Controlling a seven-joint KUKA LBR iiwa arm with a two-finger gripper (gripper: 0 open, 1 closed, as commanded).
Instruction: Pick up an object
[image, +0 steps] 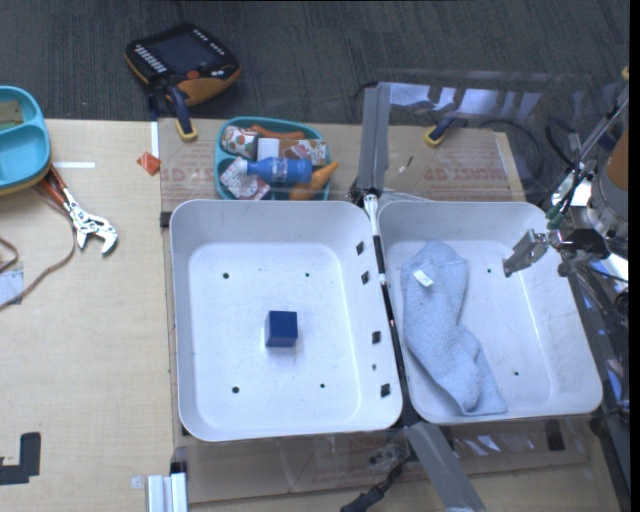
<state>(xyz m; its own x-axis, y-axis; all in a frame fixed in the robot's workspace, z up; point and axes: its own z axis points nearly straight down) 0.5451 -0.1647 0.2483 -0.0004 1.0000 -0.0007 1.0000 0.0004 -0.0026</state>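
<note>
Cube (282, 328), dark blue, is seen flat on the floor of the left bin (200, 400), roughly at its middle, upright and touching nothing else. Cloth (448, 325), pale blue-grey, is crumpled in the right bin (560, 390), laid from the upper middle down toward the lower edge, with a small white tag near its top. Both are candidates for the pick; neither is gripped.

Hand (545, 245) is placed over the upper right part of the right bin, above bare floor, well apart from the cloth and far from the cube. 1 grey finger (522, 254) is seen slanting down-left; whether the fingers are spread or pressed together cannot be told from this angle. Nothing is seen between them. Arm (610, 190) enters from the right edge, cables trailing beside it.

The 2 bins are set side by side on the bench (80, 380), joined along a grey divider (372, 150) with black clips. Behind the left bin a teal tray (272, 160) is packed with mixed small items, including a blue bottle. A pendant controller (182, 60) lies on the dark floor beyond. At far left, a blue container (20, 140) and a wrench (88, 228) are noted on the bench.
</note>
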